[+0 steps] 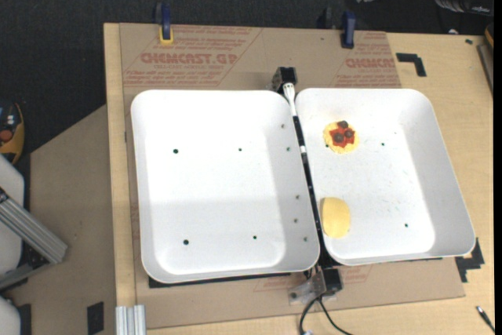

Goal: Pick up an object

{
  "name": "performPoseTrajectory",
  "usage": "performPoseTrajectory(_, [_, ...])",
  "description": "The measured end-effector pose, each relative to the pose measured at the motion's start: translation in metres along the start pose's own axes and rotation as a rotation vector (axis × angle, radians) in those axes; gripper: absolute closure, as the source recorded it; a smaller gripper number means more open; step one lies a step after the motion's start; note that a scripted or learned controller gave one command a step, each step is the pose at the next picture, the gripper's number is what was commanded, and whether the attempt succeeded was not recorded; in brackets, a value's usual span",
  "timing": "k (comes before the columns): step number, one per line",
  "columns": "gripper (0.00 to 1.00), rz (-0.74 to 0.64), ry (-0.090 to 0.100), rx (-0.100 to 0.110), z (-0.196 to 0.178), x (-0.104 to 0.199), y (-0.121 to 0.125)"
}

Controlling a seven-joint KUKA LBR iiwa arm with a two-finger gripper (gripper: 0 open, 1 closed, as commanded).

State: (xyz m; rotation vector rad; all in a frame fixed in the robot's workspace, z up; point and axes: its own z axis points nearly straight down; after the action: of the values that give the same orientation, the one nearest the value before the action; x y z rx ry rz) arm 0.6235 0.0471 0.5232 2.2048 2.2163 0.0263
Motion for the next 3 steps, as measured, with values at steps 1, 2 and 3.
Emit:
performPoseTrajectory(1, [1.0, 0.003, -0.002, 0.037, 0.166, 0.022, 0.015])
performPoseTrajectory(2, [1.0, 0.0, -0.001, 0.031, 0.24, 0.076, 0.025])
performPoseTrajectory(3, [1.0, -0.001, 0.0, 0.03, 0.293, 0.135, 0.028])
